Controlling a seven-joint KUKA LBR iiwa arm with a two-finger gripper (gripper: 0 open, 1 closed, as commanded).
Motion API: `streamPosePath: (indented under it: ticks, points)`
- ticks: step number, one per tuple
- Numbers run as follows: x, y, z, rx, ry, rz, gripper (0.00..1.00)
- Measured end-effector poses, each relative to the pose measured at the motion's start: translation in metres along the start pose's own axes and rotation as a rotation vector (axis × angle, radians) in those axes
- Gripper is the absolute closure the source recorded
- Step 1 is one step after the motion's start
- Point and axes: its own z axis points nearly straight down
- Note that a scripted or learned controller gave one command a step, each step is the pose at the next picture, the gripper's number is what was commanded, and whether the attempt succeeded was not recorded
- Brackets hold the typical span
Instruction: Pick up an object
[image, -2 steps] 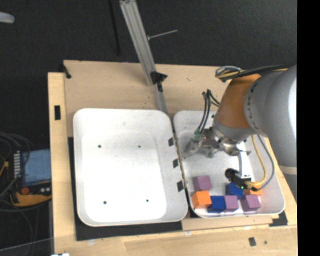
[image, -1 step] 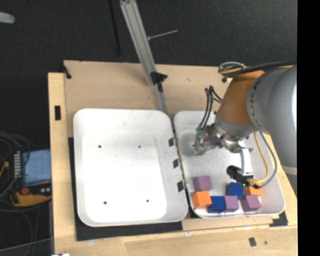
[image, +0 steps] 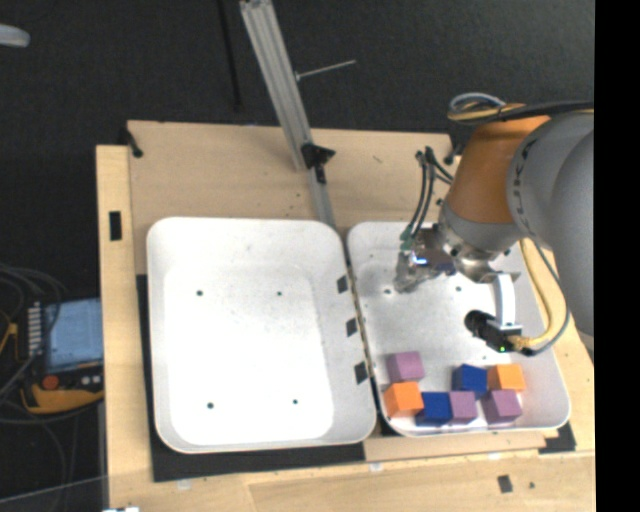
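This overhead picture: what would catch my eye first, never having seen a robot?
The big grey arm with an orange band reaches in from the right over the right bin. Coloured blocks huddle in that bin's near corner: purple, orange, blue. The left bin lies beside it.

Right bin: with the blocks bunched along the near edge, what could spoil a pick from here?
1. The blocks touch one another, so the jaws may nudge neighbours or catch two at once.
2. They sit against the right bin near wall, leaving little room to close.
3. The gripper hangs over bare floor, apart from them.

Wooden bench (image: 260, 165) on dark floor (image: 120, 60) (carpet-like).
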Motion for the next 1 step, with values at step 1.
streamPosePath:
  ticks: [1]
  points:
    - [-0.0009,0.0018,-0.0398,0.0,0.0,-0.001,1.0]
